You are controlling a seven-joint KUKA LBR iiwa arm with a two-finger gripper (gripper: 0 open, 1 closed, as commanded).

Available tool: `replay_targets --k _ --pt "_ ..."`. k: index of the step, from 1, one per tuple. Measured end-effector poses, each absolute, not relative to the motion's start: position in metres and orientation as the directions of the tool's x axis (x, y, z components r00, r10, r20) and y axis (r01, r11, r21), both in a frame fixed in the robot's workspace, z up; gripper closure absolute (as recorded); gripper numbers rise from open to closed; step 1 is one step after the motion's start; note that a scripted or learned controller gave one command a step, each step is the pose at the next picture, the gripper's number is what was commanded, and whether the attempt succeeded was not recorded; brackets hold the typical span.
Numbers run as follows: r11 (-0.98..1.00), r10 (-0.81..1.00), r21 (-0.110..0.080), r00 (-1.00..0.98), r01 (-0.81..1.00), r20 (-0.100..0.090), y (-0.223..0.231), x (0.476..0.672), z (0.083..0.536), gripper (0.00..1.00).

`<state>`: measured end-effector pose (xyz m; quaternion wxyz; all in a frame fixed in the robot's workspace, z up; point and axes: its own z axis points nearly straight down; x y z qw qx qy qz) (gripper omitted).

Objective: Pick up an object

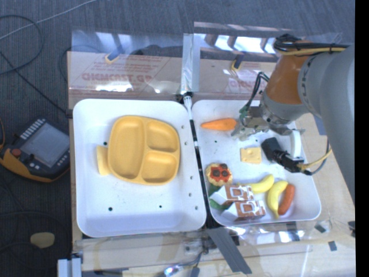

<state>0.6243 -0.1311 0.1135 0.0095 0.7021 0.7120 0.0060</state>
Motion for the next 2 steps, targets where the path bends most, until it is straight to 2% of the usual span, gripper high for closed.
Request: replay_targets --k 1,2 --pt "0.090 0.996 0.007 -0.090 0.996 -0.007 -0.1104 0.6509 0.0918 1.00" --pt "0.091 0.996 0.012 -0.091 0.996 -0.007 -0.1089 0.6519 0.0908 0.00"
